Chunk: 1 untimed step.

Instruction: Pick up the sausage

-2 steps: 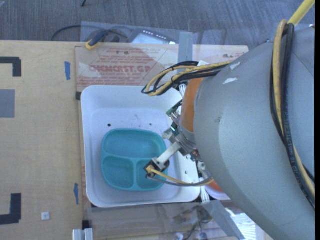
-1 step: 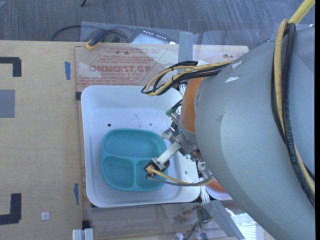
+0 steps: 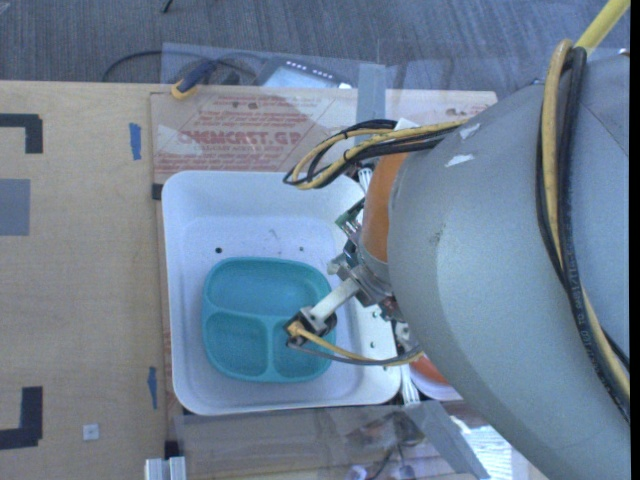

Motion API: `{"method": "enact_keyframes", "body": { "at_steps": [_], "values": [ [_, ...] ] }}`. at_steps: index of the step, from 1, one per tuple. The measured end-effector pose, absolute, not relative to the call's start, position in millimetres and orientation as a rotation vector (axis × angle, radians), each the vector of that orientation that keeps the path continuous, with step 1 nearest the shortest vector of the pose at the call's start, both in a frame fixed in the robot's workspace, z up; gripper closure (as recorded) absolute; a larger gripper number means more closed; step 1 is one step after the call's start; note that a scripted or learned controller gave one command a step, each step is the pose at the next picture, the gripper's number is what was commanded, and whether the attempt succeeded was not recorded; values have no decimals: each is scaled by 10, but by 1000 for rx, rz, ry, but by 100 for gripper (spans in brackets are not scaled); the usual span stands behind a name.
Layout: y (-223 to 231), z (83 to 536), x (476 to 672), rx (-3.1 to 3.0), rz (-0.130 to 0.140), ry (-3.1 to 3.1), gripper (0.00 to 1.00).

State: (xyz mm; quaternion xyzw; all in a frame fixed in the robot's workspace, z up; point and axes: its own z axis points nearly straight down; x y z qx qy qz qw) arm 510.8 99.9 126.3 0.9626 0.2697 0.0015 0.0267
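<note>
Grey ribbed carpet [image 3: 450, 18] runs along the top of the frame, and below it lies the pale, matt wooden bench [image 3: 80, 298]. It carries two black corner marks [image 3: 24, 133] at its left edge and two short blue tape strips [image 3: 135, 140]. A flat cardboard sheet [image 3: 250, 133] with faded red printing lies on the bench at upper centre. Just below it sits one white bin [image 3: 190, 208], shallow, smooth and square with rounded corners, its floor faintly speckled. In the lower left part of the bin lies one teal plate [image 3: 250, 283]. It is glossy plastic with rounded corners and is parted by low ridges into three compartments, one wide above and two smaller below. All three show bare teal. The arm [image 3: 500, 268] is a broad, smooth grey shell, with an orange band where it narrows toward the wrist. It covers the right half of the frame and the bin's right side. The gripper [image 3: 362, 286] hangs low over the bin just beside the plate's right edge. Its metal parts are crowded under the wrist, and I cannot tell whether it is spread or closed, or whether it touches anything. A small orange-red patch [image 3: 432, 368] with a rounded edge peeks out beneath the arm at lower right; what it is cannot be told. Where the sausage lies cannot be told from this angle.
</note>
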Motion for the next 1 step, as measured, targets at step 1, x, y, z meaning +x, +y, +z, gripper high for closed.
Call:
{"method": "enact_keyframes", "body": {
  "at_steps": [1],
  "values": [
    [996,1264,5110,2972,2,850,100]
  ]
}}
